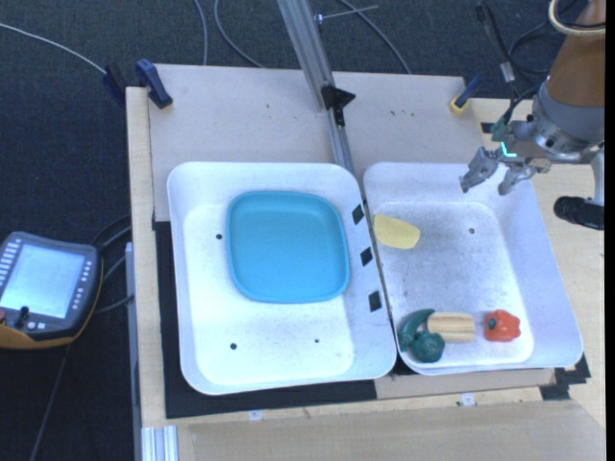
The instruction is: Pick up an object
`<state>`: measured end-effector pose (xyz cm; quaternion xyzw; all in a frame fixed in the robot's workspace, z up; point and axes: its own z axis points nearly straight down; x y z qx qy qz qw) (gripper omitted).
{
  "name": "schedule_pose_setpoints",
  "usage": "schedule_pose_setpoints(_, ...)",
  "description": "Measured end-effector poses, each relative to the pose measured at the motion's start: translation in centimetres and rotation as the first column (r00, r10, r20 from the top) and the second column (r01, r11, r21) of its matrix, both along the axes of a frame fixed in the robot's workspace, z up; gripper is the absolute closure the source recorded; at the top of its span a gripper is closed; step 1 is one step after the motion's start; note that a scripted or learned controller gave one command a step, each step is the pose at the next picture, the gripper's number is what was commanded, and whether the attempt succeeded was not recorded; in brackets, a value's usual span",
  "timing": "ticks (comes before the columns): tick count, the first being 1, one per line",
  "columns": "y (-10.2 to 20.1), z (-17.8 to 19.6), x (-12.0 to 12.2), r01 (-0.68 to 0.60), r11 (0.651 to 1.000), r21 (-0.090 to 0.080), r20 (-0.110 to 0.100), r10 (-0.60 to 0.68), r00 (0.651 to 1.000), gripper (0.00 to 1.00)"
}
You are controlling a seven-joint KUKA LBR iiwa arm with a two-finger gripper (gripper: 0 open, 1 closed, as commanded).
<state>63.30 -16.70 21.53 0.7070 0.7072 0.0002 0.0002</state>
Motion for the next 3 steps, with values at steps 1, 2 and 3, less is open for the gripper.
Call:
schedule_pose_setpoints(1,0.0,0.0,0.0,0.0,1.0,0.0,0.0,0.0,1.0,0.0)
schedule_pose_setpoints(2,-0.7,-5.9,0.1,0.0,1.0,0.001,-0.005,0.0,1.0,0.0)
schedule_pose_setpoints(3,0.1,-10.7,-0.4,0.0,1.0,0.001,-0.005,0.0,1.0,0.0)
